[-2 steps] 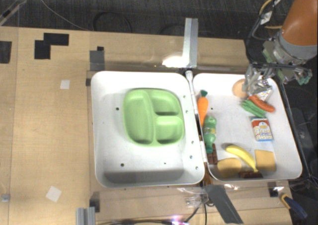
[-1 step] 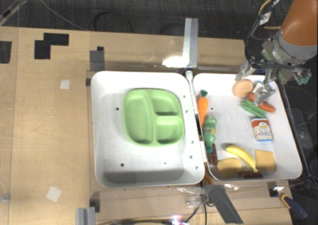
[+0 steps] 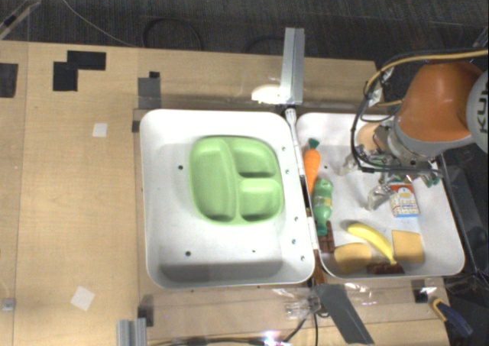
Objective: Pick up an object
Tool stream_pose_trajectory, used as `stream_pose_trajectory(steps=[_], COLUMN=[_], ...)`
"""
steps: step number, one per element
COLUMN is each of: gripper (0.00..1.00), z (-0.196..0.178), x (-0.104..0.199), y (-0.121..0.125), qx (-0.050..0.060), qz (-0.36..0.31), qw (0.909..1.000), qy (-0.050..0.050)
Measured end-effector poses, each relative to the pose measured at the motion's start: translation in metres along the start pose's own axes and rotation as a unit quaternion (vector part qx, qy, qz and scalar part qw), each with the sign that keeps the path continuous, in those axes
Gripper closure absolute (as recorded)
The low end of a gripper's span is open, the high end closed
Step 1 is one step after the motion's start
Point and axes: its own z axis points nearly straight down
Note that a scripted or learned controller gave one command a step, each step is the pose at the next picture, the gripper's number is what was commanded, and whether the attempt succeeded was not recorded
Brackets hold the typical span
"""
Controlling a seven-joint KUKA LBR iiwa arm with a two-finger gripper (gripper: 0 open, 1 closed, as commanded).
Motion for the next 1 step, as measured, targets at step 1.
stream_pose_trajectory(steps=[1], gripper=[0.00], z=[0.0014], x=[0.0204], y=[0.0605], qx=[0.000], qz=[0.092], qw=[0.9957], qy=[0.000])
